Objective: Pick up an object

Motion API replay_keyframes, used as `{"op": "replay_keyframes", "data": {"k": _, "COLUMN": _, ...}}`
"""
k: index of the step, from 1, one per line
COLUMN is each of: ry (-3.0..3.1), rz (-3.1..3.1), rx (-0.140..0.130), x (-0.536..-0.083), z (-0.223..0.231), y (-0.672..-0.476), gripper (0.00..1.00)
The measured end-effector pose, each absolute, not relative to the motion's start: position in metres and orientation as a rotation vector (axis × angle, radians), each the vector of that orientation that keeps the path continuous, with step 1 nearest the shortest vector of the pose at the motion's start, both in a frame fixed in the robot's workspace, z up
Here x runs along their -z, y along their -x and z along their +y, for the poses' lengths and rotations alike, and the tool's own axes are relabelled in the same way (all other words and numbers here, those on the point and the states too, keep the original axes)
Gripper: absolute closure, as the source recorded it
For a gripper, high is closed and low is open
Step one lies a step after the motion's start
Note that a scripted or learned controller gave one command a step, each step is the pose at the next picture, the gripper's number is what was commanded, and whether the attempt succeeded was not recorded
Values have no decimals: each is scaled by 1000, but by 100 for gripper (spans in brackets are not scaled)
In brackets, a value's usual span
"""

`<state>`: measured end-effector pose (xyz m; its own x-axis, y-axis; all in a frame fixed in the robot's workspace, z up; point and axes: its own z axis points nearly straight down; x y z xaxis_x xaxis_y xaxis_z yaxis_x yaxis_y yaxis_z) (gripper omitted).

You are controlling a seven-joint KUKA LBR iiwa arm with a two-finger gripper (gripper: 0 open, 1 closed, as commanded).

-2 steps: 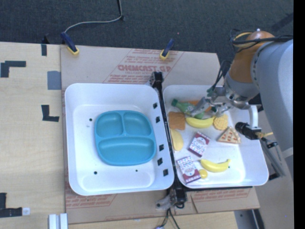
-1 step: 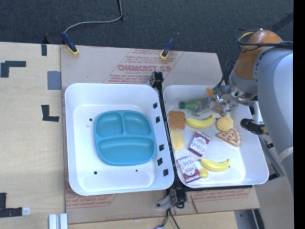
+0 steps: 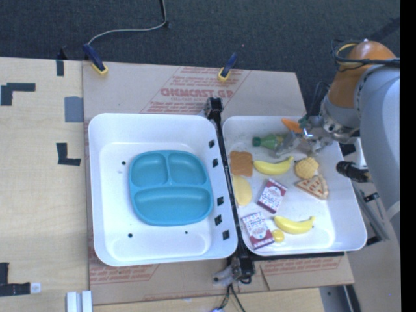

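The pincer (image 3: 305, 135) hangs low over the upper right of the right bin (image 3: 344, 236), close above a small orange carrot-like piece (image 3: 290, 124) and a green bottle-shaped toy (image 3: 268, 140); whether it is released or clenched cannot be told at this size, and nothing is seen between its tips. Below it in the same bin lie a yellow banana (image 3: 273, 166), a brown toast slice (image 3: 242, 163), a pizza wedge (image 3: 313, 187), two small red cartons (image 3: 272, 195), and a second banana (image 3: 294, 224) toward the lower edge. The left bin (image 3: 107, 142) holds a blue divided plate (image 3: 171, 187) at its middle. Both bins sit on cardboard on the counter (image 3: 32, 174).
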<state>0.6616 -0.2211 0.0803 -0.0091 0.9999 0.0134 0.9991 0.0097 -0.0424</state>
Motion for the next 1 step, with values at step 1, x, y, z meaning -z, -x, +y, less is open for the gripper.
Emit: {"op": "replay_keyframes", "data": {"k": 1, "ry": 2185, "rz": -2205, "rx": -34, "x": -80, "z": -222, "y": -662, "gripper": 0}}
